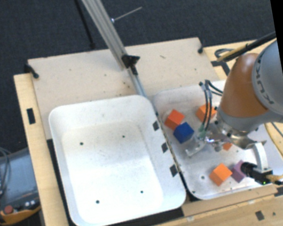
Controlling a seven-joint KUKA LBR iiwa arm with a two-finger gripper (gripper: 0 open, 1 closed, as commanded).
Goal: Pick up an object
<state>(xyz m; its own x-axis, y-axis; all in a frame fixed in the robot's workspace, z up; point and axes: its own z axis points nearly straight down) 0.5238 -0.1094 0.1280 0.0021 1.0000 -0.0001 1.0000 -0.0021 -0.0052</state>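
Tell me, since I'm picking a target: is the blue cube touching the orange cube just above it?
Touching. The camera view shows the blue cube overlapping the orange cube's lower corner, no bin floor between them.

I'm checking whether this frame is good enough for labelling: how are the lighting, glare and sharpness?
Camera view: lighting even and soft; left bin bright white but still showing specks; blue cube and orange cubes crisp enough; gripper area cluttered and slightly blurred under the arm's shadow.

L bin (62, 123) wide open; R bin (199, 191) crowded w/ blocks (183, 131), arm (246, 91) over it.
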